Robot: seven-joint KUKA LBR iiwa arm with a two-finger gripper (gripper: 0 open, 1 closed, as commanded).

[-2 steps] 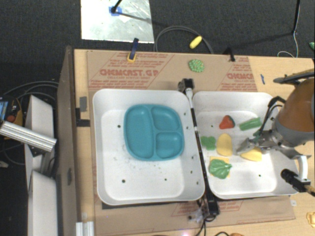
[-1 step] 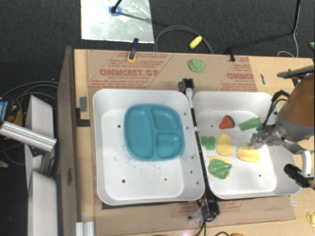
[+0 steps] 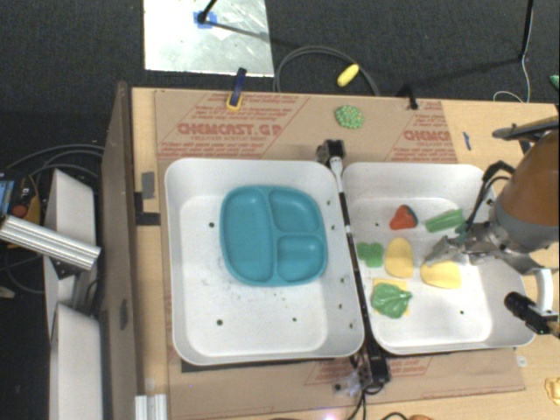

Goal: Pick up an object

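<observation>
A divided plate (image 3: 273,235) lies in the left bin (image 3: 197,322). In the right bin (image 3: 455,326), my gripper (image 3: 435,254) sits among several small toy foods (image 3: 399,258).

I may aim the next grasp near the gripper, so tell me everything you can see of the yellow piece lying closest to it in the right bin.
The yellow piece is a small, smooth, rounded lump, plastic-looking, lying flat on the floor of the right bin. It sits right of the paler yellow piece and up-right of the green leafy piece, apart from both. The gripper is just above its upper left edge; contact cannot be told.
</observation>
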